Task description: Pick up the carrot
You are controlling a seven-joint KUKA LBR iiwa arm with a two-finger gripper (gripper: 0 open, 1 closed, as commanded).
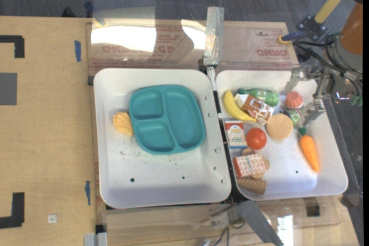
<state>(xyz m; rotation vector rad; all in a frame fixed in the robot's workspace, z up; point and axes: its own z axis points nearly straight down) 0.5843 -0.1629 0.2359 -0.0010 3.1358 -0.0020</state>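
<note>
The carrot (309, 151), orange with a small green top, lies on the floor of the right bin (331, 181), near its right wall and pointing toward the front. My gripper (298, 104) hangs over the back right of that bin, behind the carrot and a little to its left. Its two fingers stand apart, so it is open. A small red fruit (294, 100) sits below the gap between them and is not gripped. The carrot is apart from the gripper.
The right bin also holds a banana (233, 106), a tomato (256, 138), a tan round bun (279, 126), a green item (259, 94), small food boxes (250, 165) and a bread piece (252, 185). The left bin (109, 170) holds a teal divided plate (167, 118) and a shell-shaped cookie (122, 122).
</note>
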